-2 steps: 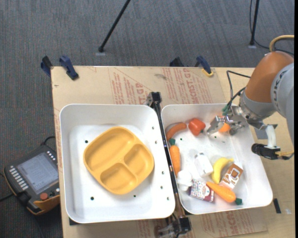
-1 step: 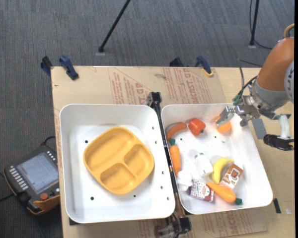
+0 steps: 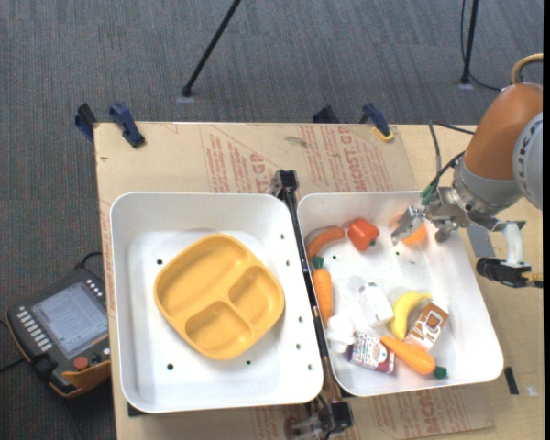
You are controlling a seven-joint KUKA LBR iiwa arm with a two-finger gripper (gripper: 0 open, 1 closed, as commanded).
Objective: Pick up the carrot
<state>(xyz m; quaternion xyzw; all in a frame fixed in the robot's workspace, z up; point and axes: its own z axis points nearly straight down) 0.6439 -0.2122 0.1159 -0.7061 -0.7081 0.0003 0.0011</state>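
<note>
We see the claw at the upper right of the frame, over the right bin, closed around a small orange piece. The carrot lies lower, along that bin's left wall, well apart from it.

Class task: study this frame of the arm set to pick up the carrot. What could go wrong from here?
1. The tool sits over a small orange item at the right bin's far side, away from either carrot; it may take the wrong thing.
2. The second carrot lies against a brown carton and a banana, which could crowd a grasp.
</note>
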